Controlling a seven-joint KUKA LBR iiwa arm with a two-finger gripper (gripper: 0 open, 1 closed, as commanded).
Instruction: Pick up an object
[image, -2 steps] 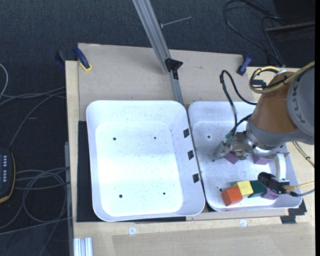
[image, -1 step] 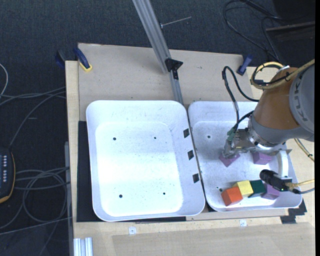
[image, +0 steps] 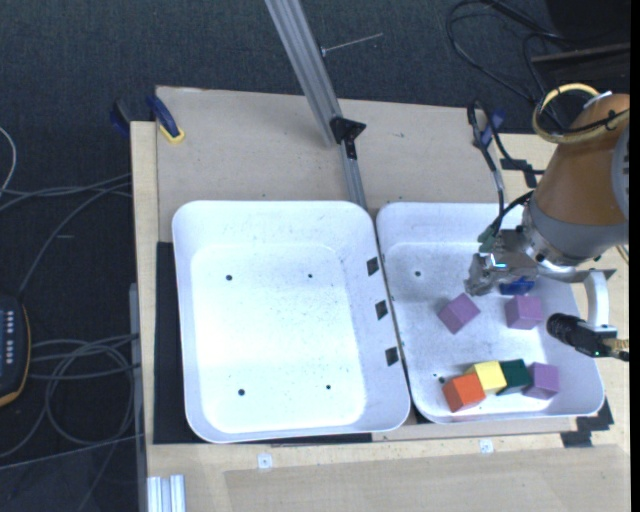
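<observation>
Purple block (image: 458, 312) is lying in the right bin (image: 420, 385), just at 7 o'clock of the claw (image: 490, 272); whether the claw is open or closed cannot be told. A second purple block (image: 524, 311) is sitting at the claw's 5 o'clock. Orange (image: 463, 391), yellow (image: 490, 376), green (image: 516, 374) and purple (image: 545, 379) blocks are lining the bin's 6 o'clock wall. The left bin (image: 200, 225) is resting alongside on the bench (image: 250, 140).

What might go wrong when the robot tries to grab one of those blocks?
1. The blue block sits half hidden right under the gripper, so the grab may land off-centre and knock it away.
2. The purple blocks lie close on either side and might get bumped.
3. The orange, yellow and green blocks touch, leaving little finger room.
</observation>
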